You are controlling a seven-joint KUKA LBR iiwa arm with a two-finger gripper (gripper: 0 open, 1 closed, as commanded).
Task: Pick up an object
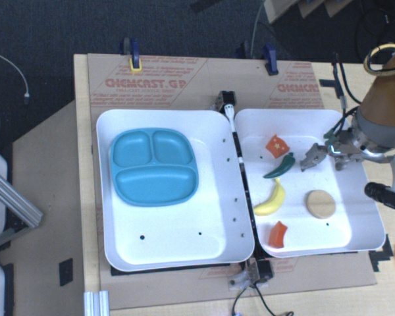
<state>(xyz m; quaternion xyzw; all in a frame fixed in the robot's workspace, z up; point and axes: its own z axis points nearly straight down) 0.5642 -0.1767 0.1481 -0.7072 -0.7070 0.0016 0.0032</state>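
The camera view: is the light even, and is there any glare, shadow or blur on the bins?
In the camera view the light is soft and even; the left bin shows mild sheen, no harsh glare; the banana and blue plate cast faint shadows; the gripper looks slightly soft, the toys are sharp.

The left bin [112,196] and the right bin [355,236] are both plain white. In the left bin lies a light blue divided plate [155,166], one colour all over. In the right bin, a yellow banana [271,200] is at the centre; at 12 o'clock from it is a dark green pepper [280,166], and above that an orange-red piece [276,146]. At 6 o'clock is a red piece [278,234], at 3 o'clock a tan round disc [321,204]. The board [184,74] below is brown with red printed letters. The gripper [313,158] is grey metal.
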